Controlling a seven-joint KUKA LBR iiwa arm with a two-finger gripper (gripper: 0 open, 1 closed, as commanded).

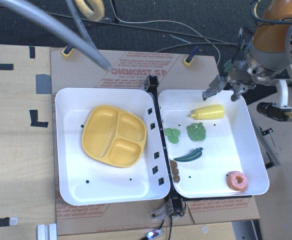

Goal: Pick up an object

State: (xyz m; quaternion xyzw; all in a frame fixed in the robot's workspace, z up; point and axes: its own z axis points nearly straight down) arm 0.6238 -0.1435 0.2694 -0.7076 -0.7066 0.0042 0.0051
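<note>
Even, bright overhead light (soft shadows); slight blur, mild glare on white bins (66, 134).

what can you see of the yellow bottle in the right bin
The yellow bottle is a small squeeze bottle, likely a toy mustard, plastic-looking and glossy. It lies on its side near the far edge of the right bin, its tapered nozzle pointing toward the divider. It rests on the bin floor alone; the gripper hangs just beyond it, apart from it.

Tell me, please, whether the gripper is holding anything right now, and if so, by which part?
Nothing is held. The gripper hangs open above the right bin's far edge, just beyond the yellow bottle, with nothing between its jaws.
</note>
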